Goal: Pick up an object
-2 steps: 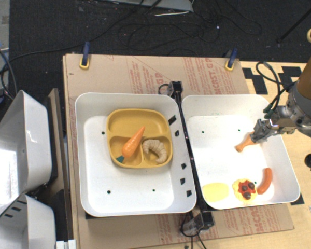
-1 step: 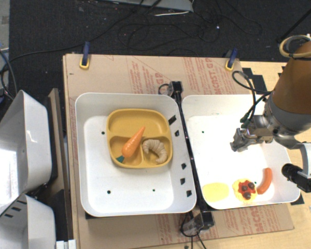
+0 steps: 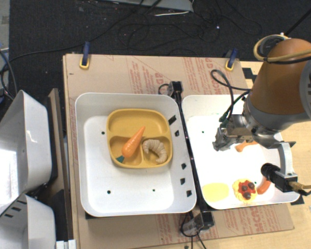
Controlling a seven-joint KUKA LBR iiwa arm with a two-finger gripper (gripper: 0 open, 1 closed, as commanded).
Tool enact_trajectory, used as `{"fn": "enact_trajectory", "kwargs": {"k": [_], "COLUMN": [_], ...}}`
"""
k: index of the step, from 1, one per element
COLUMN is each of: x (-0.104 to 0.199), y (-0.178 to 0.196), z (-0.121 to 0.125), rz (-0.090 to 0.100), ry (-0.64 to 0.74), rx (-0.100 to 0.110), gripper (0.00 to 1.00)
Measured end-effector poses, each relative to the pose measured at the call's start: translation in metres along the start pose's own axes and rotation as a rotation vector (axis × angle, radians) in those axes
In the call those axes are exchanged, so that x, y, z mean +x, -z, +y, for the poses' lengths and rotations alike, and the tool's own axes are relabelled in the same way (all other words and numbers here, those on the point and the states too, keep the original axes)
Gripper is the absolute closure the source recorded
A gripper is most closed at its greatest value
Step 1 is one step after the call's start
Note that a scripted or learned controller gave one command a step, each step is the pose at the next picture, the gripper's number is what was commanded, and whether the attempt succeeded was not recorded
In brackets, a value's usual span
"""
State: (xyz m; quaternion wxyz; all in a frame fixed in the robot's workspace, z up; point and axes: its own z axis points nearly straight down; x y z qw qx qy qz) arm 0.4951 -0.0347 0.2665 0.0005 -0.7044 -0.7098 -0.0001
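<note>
My gripper point(image 3: 224, 139) hangs low over the middle of the right bin point(image 3: 207, 118), with the arm coming in from the right. A small orange piece point(image 3: 243, 147) shows just below and right of the gripper body, partly hidden by it. I cannot tell whether it touches the gripper. Near the bin's front edge lie a flat yellow disc point(image 3: 215, 191), a small round piece with red and dark toppings point(image 3: 244, 189) and an orange-red stick point(image 3: 264, 186).
The left bin point(image 3: 93, 191) bears a yellow divided plate point(image 3: 114, 119) holding a toy carrot point(image 3: 133, 142) and a pale curled shrimp point(image 3: 156, 149). A black divider with clips point(image 3: 182, 139) runs between the bins. Cardboard lies under both.
</note>
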Motion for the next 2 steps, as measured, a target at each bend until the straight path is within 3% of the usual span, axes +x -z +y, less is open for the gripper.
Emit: {"fn": "enact_trajectory", "kwargs": {"k": [2], "x": [0.11], "y": [-0.023], "z": [-0.003], "rz": [0.0], "ry": [0.001], "rx": [0.003], "gripper": [1.0]}}
